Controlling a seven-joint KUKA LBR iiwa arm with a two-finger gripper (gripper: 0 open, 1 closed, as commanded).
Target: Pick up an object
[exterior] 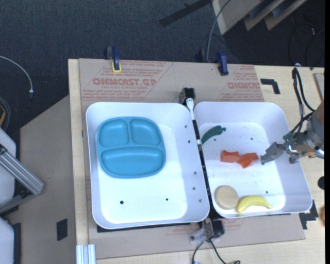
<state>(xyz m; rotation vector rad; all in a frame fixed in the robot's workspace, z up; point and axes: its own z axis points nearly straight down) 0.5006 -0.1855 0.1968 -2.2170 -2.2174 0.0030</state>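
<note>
Red print reading "CHEMCAST GP", or something very close, since the letters are soft at this size, across the brown protective paper sheet [154,77] covering the bench, above the left bin. Same red print repeated above the right bin, cut short and blurred. Smaller red lines beneath each, too fine to read. No other legible text, numbers or labels.

Dark blue-grey carpet [77,31] surrounds the pale wooden desk [154,77]; two blue clamps [114,55] grip its far edge, and what may be wooden boards [258,13] lie beyond
</note>
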